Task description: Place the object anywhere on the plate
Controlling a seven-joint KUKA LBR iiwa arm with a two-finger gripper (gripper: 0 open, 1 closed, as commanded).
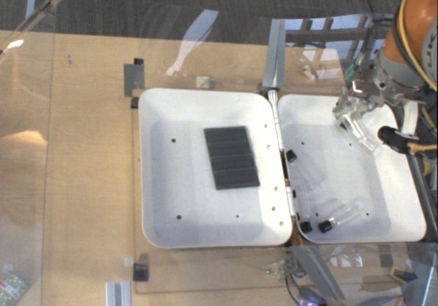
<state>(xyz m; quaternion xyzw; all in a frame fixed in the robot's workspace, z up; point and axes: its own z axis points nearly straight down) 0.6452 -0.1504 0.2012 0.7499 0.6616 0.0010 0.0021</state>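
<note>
A dark grey ridged plate (232, 157) lies flat in the middle of the left bin (157, 222). In the right bin (400, 226), near its front edge, lies a clear plastic object (342, 213) with small black caps beside it (324, 226). My gripper (357, 122) hangs over the far part of the right bin, well behind that clear object and to the right of the plate. I see nothing held in it.
A small black piece (290, 156) sits by the right bin's left wall. A faint clear shape (311, 178) lies mid-bin. The divider (282, 161) runs between the bins. A black cable end (390, 136) sticks out beside the gripper.
</note>
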